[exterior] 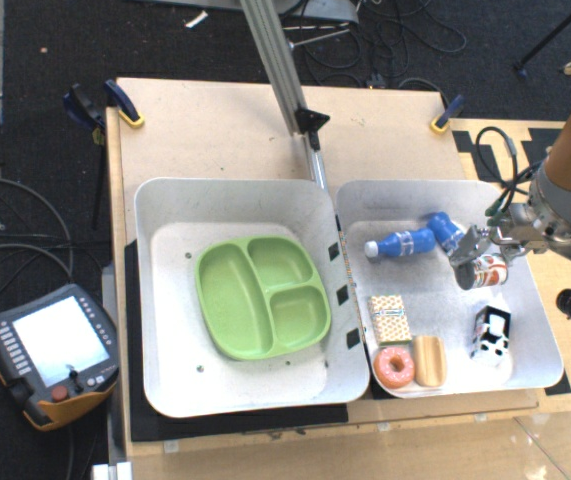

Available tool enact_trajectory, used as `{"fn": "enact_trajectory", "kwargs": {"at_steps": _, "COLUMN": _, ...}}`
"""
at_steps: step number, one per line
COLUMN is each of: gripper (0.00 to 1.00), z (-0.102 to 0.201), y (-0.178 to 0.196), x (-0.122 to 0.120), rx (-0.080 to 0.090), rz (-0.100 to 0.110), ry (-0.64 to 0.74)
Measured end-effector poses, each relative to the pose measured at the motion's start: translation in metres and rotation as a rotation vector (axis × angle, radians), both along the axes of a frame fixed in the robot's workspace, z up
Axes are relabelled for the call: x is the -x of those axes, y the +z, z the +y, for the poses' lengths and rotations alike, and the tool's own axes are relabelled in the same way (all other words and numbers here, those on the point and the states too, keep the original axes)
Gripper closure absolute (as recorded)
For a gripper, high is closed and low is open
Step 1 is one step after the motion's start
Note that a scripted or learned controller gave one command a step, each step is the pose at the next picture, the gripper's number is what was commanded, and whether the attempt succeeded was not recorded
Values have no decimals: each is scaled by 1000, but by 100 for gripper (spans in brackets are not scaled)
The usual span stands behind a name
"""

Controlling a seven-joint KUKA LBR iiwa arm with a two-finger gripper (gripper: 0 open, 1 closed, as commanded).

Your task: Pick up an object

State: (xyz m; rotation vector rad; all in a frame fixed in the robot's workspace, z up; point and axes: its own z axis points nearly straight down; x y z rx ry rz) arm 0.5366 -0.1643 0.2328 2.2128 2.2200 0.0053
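Grey and orange, the arm reaches over the right bin (545,368), its hand (470,258) low above a small red-and-white can (489,271); whether the can sits in its grip cannot be told. Just left of the hand lies a blue bottle (415,240). Below it stand a black-and-white cow toy (491,333), a doughnut (396,367), a bread roll (429,359) and a checked packet (389,317). Open floor lies between these things.
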Motion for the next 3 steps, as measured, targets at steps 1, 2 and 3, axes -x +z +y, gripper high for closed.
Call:
{"fn": "enact_trajectory", "kwargs": {"at_steps": 1, "gripper": 100, "z": 0, "y": -12, "x": 0, "rx": -2, "rz": 8, "ry": -1}}
{"fn": "enact_trajectory", "kwargs": {"at_steps": 2, "gripper": 100, "z": 48, "y": -18, "x": -1, "rx": -4, "rz": 9, "ry": 4}}
{"fn": "enact_trajectory", "kwargs": {"at_steps": 3, "gripper": 100, "z": 107, "y": -7, "x": -3, "rx": -5, "rz": 7, "ry": 6}}
